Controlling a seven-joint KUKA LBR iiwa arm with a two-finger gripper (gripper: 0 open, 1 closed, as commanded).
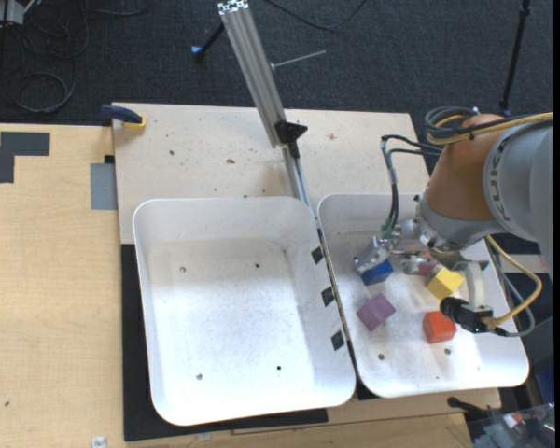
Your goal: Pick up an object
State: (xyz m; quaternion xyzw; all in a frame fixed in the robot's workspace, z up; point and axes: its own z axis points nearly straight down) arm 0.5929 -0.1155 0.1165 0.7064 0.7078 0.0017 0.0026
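Note:
The right bin (pixel 420 381) holds several small blocks. A blue block (pixel 376 273) lies near its left wall, directly under the tip of my gripper (pixel 385 254), which reaches down from the grey and orange arm (pixel 476 180) on the right. Whether the blue block is gripped or merely touched is hidden by the slanted view. A purple block (pixel 375 311) sits just below it. A yellow block (pixel 445 282) and an orange-red block (pixel 439 326) lie further right, with a small pink piece (pixel 420 267) partly hidden under the wrist.
The left bin (pixel 159 241) stands beside the right one, their walls meeting along a divider with black clips (pixel 327 295). A slanted aluminium bar (pixel 261 73) rises behind the bins. Cables (pixel 504 317) hang by the arm.

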